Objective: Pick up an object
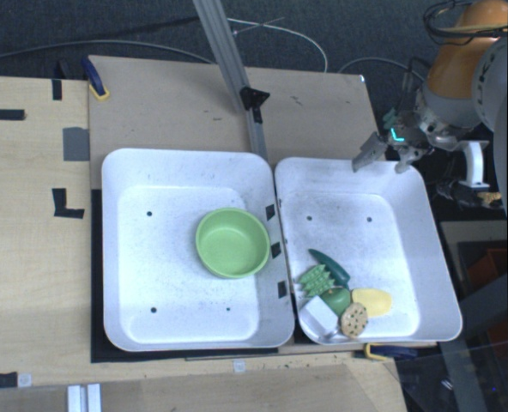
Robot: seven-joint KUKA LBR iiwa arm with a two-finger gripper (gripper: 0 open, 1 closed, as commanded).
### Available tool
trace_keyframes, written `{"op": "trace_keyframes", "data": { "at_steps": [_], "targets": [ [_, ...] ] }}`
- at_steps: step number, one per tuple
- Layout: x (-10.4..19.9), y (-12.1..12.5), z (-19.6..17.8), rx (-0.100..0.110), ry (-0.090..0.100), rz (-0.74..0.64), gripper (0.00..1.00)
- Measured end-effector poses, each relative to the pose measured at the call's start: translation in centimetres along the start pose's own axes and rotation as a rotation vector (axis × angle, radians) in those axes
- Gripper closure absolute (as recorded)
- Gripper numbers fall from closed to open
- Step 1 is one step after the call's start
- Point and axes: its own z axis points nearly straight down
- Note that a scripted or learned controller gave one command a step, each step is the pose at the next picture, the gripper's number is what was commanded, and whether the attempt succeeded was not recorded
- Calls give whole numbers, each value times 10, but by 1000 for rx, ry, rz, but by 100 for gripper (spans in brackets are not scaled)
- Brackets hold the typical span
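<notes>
Round green bowl (232, 243), upright, left bin (125, 230).

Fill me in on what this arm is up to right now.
A grey and orange robot arm reaches in from the right, its gripper hanging over the far rim of the right bin. The jaws stand apart with nothing between them. Its pick is not yet made: a cluster of small items, green, yellow and white, lies in that bin's near corner. The left bin holds a green bowl.
</notes>
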Motion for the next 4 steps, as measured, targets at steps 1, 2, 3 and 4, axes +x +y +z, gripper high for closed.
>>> {"op": "trace_keyframes", "data": {
  "at_steps": [1,2,3,4],
  "targets": [
    [-1,-2,44,4,1,1,0],
    [-4,6,99,5,2,0,0],
    [-4,6,109,1,-1,0,0],
    [-3,6,98,1,-1,-2,100]
  ]
}}
